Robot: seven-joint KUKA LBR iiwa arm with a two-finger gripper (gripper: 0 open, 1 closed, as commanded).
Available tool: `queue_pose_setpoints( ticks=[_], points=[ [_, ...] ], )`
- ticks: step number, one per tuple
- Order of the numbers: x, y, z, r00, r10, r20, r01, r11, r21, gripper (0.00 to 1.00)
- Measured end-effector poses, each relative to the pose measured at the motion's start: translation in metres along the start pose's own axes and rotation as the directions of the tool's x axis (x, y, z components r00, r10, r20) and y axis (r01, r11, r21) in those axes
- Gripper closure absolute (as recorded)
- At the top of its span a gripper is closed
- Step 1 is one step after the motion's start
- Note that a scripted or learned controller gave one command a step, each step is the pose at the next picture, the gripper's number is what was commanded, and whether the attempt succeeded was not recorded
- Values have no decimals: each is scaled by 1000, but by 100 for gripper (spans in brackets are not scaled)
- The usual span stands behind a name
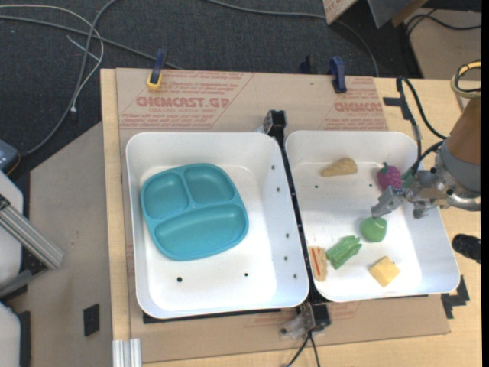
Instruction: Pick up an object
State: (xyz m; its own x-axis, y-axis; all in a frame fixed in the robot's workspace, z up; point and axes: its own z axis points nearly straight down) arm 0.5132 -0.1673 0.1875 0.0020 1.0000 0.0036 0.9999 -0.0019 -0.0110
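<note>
The right bin [428, 281] holds several toy foods: a tan bread piece [338, 167], a purple grape bunch [390, 177], a round green fruit [374, 229], a green leafy piece [343, 250], a yellow cheese block [384, 271] and a small striped sandwich [318, 261]. My gripper [399, 207] reaches in from the right and hangs over the bin's right half. It sits just above and right of the green fruit and below the grapes. Its fingers [381, 204] are spread open with nothing between them.
In the left bin [145, 281] lies a teal divided plate [195, 210]. A black divider [289, 197] runs between the bins. Blue clamps [337, 73] hold the cardboard at the back. Cables [405, 102] trail near the arm at the right.
</note>
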Motion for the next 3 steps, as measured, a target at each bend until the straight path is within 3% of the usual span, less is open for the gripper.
queue_pose_setpoints(
  ticks=[1,3],
  points=[
    [0,2,-4,1000,-2,2,2,1000,-9,0],
    [-4,-1,85,1000,-1,0,1,1000,-4,0]
  ],
)
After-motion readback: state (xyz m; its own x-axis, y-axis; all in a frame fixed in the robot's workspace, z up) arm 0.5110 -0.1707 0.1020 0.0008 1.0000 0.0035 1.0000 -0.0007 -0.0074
